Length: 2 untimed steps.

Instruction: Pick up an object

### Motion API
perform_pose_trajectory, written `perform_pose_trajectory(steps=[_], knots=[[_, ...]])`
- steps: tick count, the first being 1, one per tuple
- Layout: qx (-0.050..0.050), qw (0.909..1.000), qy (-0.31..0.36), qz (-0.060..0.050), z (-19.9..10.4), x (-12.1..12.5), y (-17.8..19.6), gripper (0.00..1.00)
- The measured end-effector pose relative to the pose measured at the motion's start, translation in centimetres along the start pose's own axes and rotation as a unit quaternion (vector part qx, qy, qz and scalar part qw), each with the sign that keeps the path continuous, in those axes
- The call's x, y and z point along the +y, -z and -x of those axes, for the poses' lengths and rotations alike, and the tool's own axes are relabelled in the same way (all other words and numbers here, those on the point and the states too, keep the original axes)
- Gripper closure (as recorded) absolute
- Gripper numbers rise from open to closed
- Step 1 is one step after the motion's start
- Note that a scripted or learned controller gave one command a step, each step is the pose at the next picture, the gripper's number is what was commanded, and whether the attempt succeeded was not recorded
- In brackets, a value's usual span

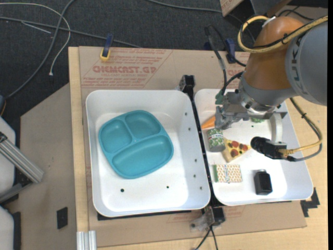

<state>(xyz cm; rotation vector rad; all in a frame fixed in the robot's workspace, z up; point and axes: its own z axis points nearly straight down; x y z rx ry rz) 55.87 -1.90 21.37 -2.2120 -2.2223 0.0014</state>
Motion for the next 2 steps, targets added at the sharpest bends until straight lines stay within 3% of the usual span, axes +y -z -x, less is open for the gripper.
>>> perform_pose_trajectory(steps=[1,2], knots=[[0.000,1.0000,0.001,0.001,-5.0,-2.0,1.4,1.00],[0.000,1.0000,0.000,0.000,-9.5,-4.0,0.4,1.00]])
